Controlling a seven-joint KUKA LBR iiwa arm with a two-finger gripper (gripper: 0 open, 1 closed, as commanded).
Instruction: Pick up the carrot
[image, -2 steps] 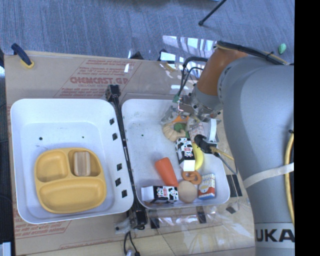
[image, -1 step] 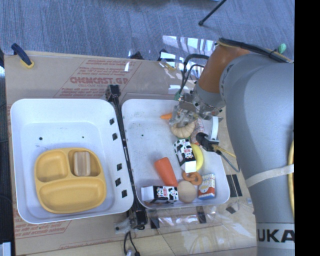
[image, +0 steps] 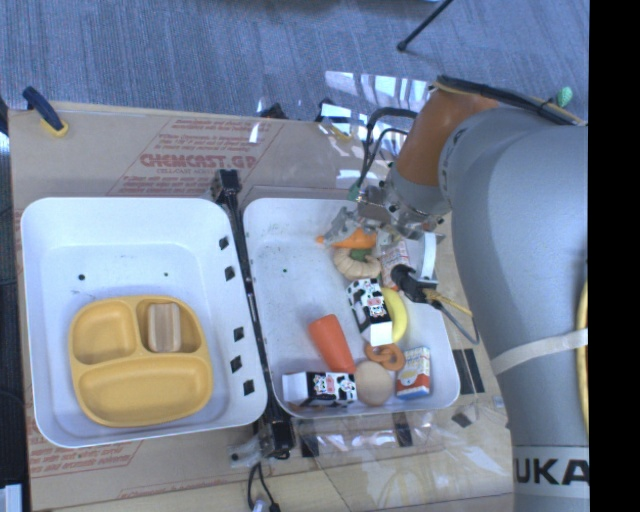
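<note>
While hovering over small orange carrot with green top (image: 352, 240), gripper (image: 375, 222) opening unreadable; could snag tan round cookie (image: 356, 262) touching it.

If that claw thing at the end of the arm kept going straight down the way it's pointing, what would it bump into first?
Most likely the carrot, which lies right under the end effector in the right bin, atop a tan, bread-like item. Depth is hard to judge from this slanted view.

Smooth glossy white plastic bins (image: 120, 215)
</note>
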